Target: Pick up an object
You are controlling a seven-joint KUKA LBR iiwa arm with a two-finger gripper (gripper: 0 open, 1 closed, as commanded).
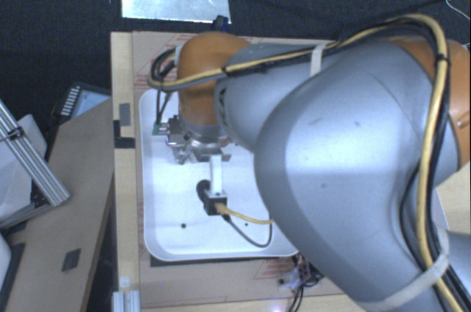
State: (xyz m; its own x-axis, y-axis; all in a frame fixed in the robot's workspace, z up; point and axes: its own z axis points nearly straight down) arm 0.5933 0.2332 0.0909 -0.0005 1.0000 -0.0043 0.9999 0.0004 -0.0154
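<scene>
gripper (193, 147) over left white bin (158, 233), far side | grip state: cannot tell | tiny dark speck (184, 224) on bin floor | cardboard (124, 75) print: unreadable

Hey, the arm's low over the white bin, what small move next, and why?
Probably lift the claw slightly, up and rightward. It sits low over the white bin, the arm covers most of the floor, and the bare part holds just a tiny dark speck, so a target needs finding.
</scene>
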